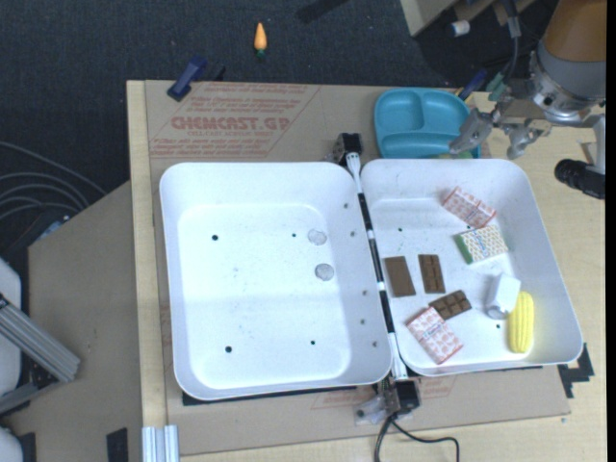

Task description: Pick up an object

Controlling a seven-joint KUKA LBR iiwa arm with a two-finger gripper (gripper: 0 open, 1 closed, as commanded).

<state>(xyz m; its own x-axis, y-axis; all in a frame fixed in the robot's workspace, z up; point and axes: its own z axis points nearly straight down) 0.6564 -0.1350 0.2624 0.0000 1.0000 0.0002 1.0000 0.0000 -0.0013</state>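
White plastic forms the two shallow bins on the worktop, and the right bin serves as the landmark for everything else. Inside it, toward its far wall, lies a red-and-white patterned packet, and just nearer than that a green-and-white packet. Near the bin's middle two brown chocolate bars lie side by side, slightly apart. A third brown bar sits nearer the bin's front, touching a second red-and-white packet. By the bin's right wall a yellow corn cob lies lengthwise, with a small white object just beside it toward the bin's centre.

Beyond the right bin's far rim, a blue divided tray rests on the worktop. The claw hangs above that far rim at the bin's back right corner, beside the tray, holding nothing; its two fingers stand spread well apart. Above it the grey arm with its orange band leads off to the upper right.

Left of the right bin, touching it along a shared edge, the left bin carries only two small round marks on its floor. Far beyond both bins, on the dark floor, lie a small orange carrot-shaped piece and a blue item at the worktop's back edge.
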